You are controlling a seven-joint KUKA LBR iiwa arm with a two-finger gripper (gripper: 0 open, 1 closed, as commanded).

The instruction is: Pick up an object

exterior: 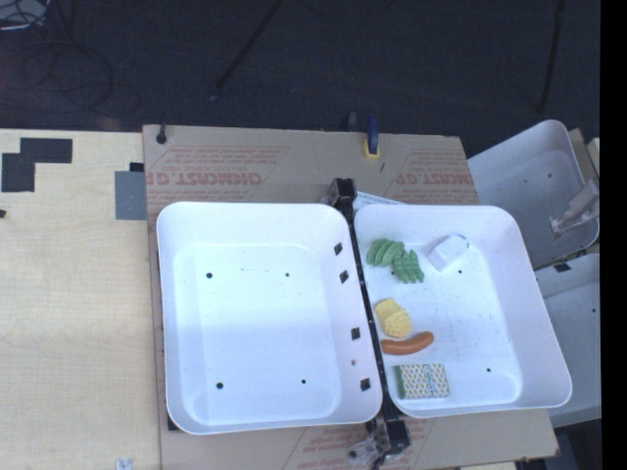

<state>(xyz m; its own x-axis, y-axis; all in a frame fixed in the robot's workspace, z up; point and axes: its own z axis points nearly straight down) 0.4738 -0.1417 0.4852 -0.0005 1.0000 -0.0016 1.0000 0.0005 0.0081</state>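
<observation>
Progress on the pick looks nil in the camera view: nothing is lifted, and all five candidates lie loose on the floor of the shallow white right-hand bin (534, 272). A grey shape at the view's right edge, over a tilted white panel (519, 169), seems to be the two-finger gripper (573, 213), well outside the bin; whether it is released or clenched cannot be told, and nothing shows in its grasp. Nearest to it, toward the bin's middle, sits a small white block (448, 252), with a green leafy plastic piece (395, 259) just beyond. Farther from it and lower in the view lie a yellow ridged corn-like piece (393, 317), an orange-red sausage-shaped piece (407, 343) just beside that, and a flat green-and-white patterned packet (422, 381) near the bin's near wall. The whole approach, descent, closing and lift remain to be done, as I judge. The shallow white left-hand bin (167, 292) lies farthest from the gripper. Both bins rest on a brown cardboard sheet with red print (245, 169), on a pale wooden bench (69, 311); behind runs dark floor with cables (59, 27).
</observation>
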